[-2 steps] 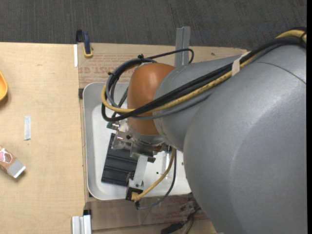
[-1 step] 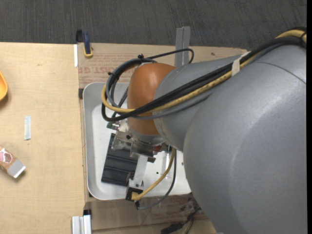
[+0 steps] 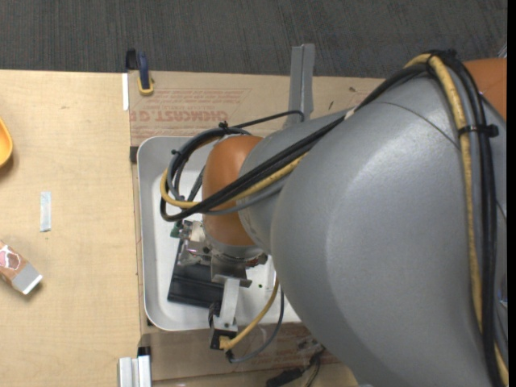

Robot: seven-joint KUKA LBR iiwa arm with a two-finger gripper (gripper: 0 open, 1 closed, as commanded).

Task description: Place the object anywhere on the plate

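- Gripper hardware is seen low inside the white bin, as a black block beneath the orange band of the arm; whether anything is grasped, or how it is set, cannot be told from this slant.
- Most of the view from twelve round to six o'clock is covered by the grey arm, which is reached in from three o'clock.
- Black and yellow cables are looped over the orange band and trailed down past the bin's near rim toward six o'clock.
- The bin is laid on a cardboard sheet with reversed red print, at about eleven o'clock of the wrist.
- A blue and yellow clamp is fixed at the cardboard's far corner, toward eleven o'clock.
- The object to be placed and the plate cannot be made out; the bin's floor is largely hidden by the wrist.
- On the wooden bench at nine o'clock, a small pale strip is laid, with a wrapped bar near eight o'clock and an orange edge at ten o'clock.
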